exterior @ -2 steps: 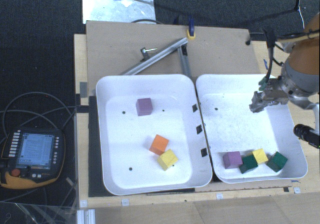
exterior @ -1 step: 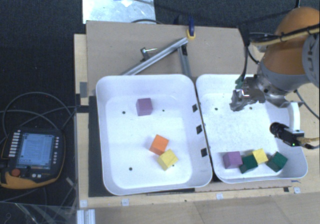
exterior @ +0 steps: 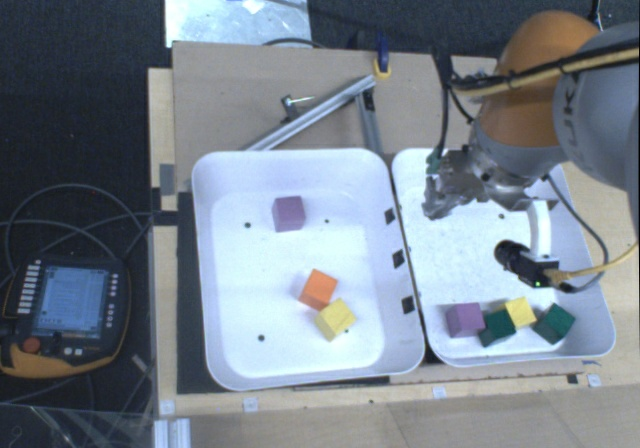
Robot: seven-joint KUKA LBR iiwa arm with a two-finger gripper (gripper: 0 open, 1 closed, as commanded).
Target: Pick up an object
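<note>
So there are two white bins side by side on the bench. The left bin (exterior: 215,336) has three blocks in it: a purple cube (exterior: 288,213) up near the back, then an orange cube (exterior: 318,288) and a yellow cube (exterior: 335,318) closer to the front, those two touching corner to corner.

The right bin (exterior: 600,331) has four blocks lined up along its front edge: a purple block (exterior: 464,318), a dark green block (exterior: 496,326) just beside it, a small yellow block (exterior: 520,311) and another green block (exterior: 553,322) at the far right. They're bunched tight, pretty much touching each other.

The gripper (exterior: 440,198) hangs over the back left part of the right bin, near the wall between the two bins and well apart from the row of blocks at the front. It's blurry from this angle, so I can't tell how it's set, and nothing visible is in it. The grey arm with its orange band (exterior: 540,51) comes in from the right, with cables running off it.

Off to the left on the dark floor sits a teach pendant (exterior: 65,311) with a lit screen, but the text on it is too small to read. Some dark lettering on the grey arm link (exterior: 600,126) is cut off and I can't make it out.
</note>
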